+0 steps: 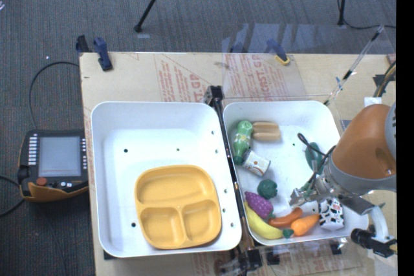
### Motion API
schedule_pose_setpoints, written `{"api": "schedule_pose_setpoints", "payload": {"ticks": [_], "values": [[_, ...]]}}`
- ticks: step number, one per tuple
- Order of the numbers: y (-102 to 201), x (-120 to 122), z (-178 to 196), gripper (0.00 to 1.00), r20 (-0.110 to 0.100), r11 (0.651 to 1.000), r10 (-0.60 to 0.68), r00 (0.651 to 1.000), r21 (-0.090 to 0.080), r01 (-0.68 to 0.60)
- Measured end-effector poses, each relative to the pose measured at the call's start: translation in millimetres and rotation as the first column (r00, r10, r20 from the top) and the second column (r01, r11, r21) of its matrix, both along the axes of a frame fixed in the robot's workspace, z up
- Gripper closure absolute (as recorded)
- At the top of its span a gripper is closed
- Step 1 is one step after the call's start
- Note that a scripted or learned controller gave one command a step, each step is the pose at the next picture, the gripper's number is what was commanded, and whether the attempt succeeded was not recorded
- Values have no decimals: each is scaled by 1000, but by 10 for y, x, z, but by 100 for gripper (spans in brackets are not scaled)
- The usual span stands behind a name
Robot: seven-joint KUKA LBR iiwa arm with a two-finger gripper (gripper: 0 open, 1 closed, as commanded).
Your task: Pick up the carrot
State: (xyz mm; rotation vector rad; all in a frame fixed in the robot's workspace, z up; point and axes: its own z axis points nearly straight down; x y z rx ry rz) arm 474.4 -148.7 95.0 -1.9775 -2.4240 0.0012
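Observation:
The carrot [305, 225] is orange with a small green tip and lies at the front edge of the right bin [284, 110], beside a red-orange chili-like piece [285, 218]. My gripper [309, 194] hangs just above and slightly behind the carrot, under the orange wrist band [363, 150]. The gripper's metal parts sit close over the toys, and nothing is visibly held.
Around the carrot lie a banana [261, 223], purple grapes [258, 205], broccoli [267, 189] and a black-and-white cow toy [332, 213]. Farther back are a green bottle [241, 138], a bun [266, 132] and a small box [256, 163]. The left bin [116, 139] holds a yellow divided plate [178, 205].

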Motion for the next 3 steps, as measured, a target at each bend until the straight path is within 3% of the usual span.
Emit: {"api": "schedule_pose_setpoints", "payload": {"ticks": [1, 2, 3], "values": [[457, 20, 563, 100, 6, 998, -67, 998, -5, 67], [686, 35, 1829, 100, 13, 980, 199, 980, -8, -198], [479, 28, 2222, 100, 11, 942, 335, 942, -8, -335]]}}
